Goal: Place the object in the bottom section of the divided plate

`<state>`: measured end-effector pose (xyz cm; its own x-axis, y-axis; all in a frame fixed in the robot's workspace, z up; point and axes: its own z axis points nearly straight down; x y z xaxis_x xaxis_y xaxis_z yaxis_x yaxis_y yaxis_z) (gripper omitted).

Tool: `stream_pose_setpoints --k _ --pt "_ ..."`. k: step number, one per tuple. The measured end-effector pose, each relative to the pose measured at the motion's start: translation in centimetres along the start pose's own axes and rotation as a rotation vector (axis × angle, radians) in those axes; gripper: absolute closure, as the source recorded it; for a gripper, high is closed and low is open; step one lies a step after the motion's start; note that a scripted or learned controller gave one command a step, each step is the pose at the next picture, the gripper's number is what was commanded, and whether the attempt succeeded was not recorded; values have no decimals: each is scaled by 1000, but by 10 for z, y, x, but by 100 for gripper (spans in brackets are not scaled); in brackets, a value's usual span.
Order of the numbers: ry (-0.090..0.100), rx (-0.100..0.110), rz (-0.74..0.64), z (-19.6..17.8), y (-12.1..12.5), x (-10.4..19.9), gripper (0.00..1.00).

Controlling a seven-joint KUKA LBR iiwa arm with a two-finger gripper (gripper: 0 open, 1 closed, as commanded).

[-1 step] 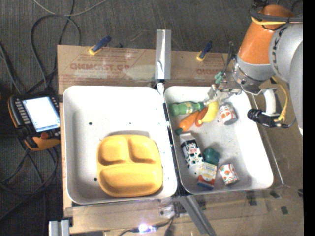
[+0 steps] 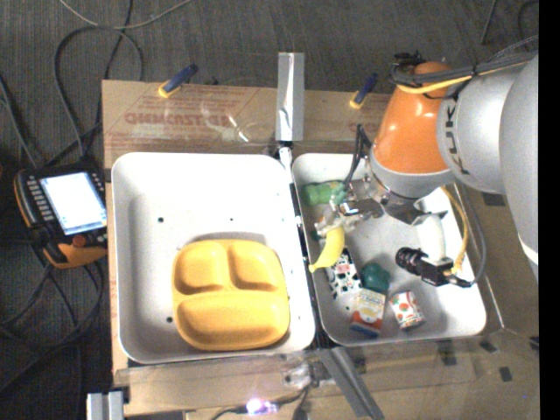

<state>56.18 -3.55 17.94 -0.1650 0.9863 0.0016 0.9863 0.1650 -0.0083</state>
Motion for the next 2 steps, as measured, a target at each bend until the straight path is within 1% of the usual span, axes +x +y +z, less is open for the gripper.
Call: stream_pose_setpoints --k 1,2 --pt "-1 2 86 0 -71 58 100" --pt "0 1 -471 0 -62 108 100"
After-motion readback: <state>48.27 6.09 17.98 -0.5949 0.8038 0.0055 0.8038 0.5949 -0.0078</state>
